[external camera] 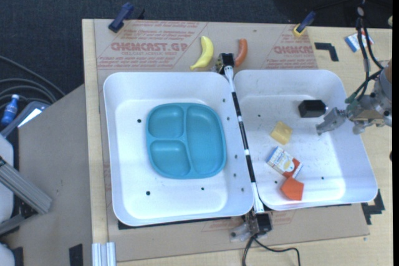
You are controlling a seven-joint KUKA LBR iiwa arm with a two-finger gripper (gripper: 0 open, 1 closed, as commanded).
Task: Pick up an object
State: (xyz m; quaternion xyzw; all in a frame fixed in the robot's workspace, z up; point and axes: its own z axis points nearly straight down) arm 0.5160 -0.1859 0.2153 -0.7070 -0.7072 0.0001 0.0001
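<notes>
Where the arm reached in from the right edge of the camera view, its gripper (331, 121) hung over the right-hand part of the right bin (324, 81), and a grey finger (326, 123) pointed leftward toward the bin's middle. Whether the jaws stood apart or together could not be told from this angle, and nothing showed between them.

Four loose objects lay on that bin's floor. A black block (311, 108) sat nearest the gripper, just to its upper left and apart from it. Below that and further left lay a pale yellow piece (281, 133), tilted. Lower again rested a small printed carton (282, 162) (white with blue and orange markings), and just beneath it, close to or touching it, an orange block (292, 188) near the bin's front wall.

The left bin (124, 87) held a blue divided plate (186, 140) with three compartments, lying flat at about the bin's middle.

Behind the bins, on the brown board (156, 43) with red lettering, a yellow banana (203, 53) and an orange curved piece (241, 52) lay just beyond the place where the two bins met. A blue clamp (120, 17) sat at the board's back left corner and a yellow and blue one (304, 23) toward its back right.
</notes>
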